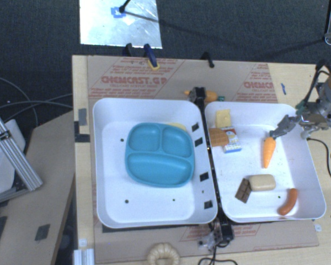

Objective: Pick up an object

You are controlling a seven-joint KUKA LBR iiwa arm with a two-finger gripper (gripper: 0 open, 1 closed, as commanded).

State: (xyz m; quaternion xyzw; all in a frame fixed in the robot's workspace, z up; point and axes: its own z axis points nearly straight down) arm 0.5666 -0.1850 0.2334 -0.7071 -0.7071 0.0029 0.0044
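Gripper (279,129) at right of frame, jaw state you cannot tell | carrot (268,151) just below its tip, right bin (314,181) | risk: off-centre descent rolls carrot away, you grab nothing

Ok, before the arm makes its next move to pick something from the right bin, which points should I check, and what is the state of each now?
1. Claw is over the right bin: ok.
2. Claw is free of load, nothing between its fingers: ok.
3. A target is near: the carrot lies just below the claw tip: ok.
4. Carrot has free space around it, apart from the sausage and the beige block: ok.
5. Claw is aligned across the carrot: cannot tell.
6. Blue plate sits in the left bin, away from the path: ok.
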